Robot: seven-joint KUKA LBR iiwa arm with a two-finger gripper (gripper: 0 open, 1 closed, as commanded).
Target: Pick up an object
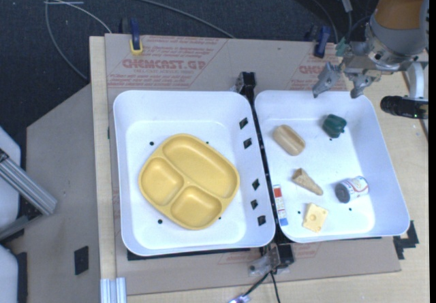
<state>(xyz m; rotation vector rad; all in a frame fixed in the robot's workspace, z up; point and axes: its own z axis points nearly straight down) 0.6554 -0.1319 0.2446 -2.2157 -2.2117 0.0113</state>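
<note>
Green object just below open gripper.

The arm enters at the upper right of the camera view, its orange band high near the frame's top edge and the grey wrist section just below it; the wrist points steeply downward; the gripper hangs beneath it with its two fingers spread well apart, one tip to the left and one to the right; nothing lies between the fingers; the tips hang over the far rim region, at the upper edge of the right side.
</note>
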